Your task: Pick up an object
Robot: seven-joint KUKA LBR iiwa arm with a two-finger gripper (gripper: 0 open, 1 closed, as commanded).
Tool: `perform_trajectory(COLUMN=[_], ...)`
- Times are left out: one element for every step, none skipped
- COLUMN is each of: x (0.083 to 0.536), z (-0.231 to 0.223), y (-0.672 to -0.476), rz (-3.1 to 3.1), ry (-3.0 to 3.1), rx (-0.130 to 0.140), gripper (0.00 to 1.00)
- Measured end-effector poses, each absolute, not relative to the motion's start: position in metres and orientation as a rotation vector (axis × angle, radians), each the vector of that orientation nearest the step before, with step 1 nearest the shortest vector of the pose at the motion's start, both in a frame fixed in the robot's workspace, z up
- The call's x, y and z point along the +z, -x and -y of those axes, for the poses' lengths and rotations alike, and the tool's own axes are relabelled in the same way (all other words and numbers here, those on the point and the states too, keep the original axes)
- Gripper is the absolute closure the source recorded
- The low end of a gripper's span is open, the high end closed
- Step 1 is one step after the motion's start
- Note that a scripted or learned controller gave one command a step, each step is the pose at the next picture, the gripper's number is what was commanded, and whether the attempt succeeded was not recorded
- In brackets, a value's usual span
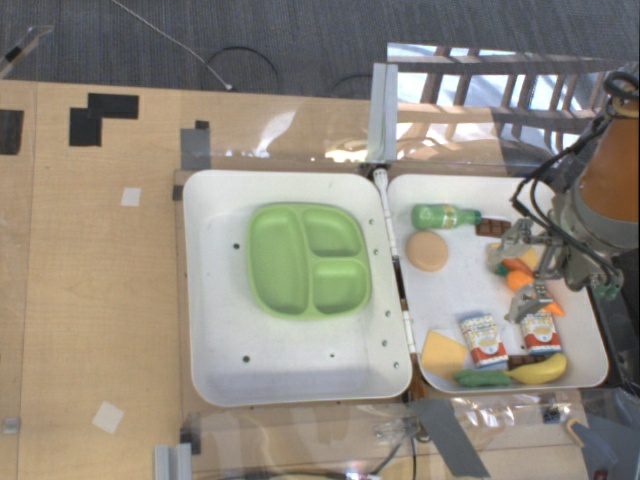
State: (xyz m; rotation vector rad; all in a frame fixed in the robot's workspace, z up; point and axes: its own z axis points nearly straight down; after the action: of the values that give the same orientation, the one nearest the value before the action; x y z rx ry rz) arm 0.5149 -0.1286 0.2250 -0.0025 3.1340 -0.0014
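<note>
The right bin (600, 363) holds several toy foods. A green bottle (445, 216) lies at its back beside a small brown bar (490, 228), with a tan round bun (429, 251) in front of the bottle. Two small cartons (481, 338) (541, 334), a yellow cheese wedge (442, 350), a green pod (482, 377) and a banana (540, 370) lie along the front. My gripper (521, 272) hangs low over the bin's right side, open. Its fingers (514, 236) stand on either side of an orange toy (517, 274) without closing on it.
The left bin (215, 368) carries a green divided plate (308, 260). A metal divider (394, 268) separates the two bins. The arm and its cables (590, 208) cover the right bin's far right corner. A metal frame (480, 88) stands behind the right bin.
</note>
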Motion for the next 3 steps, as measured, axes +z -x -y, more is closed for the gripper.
perform_trajectory(x=[0.091, 0.105, 0.243], z=[0.2, 0.198, 0.148], y=[-0.534, -0.539, -0.554], rz=[-3.122, -3.108, -3.09], ry=[0.094, 0.107, -0.477], rx=[-0.009, -0.014, 0.001], gripper=[0.0, 1.0, 1.0])
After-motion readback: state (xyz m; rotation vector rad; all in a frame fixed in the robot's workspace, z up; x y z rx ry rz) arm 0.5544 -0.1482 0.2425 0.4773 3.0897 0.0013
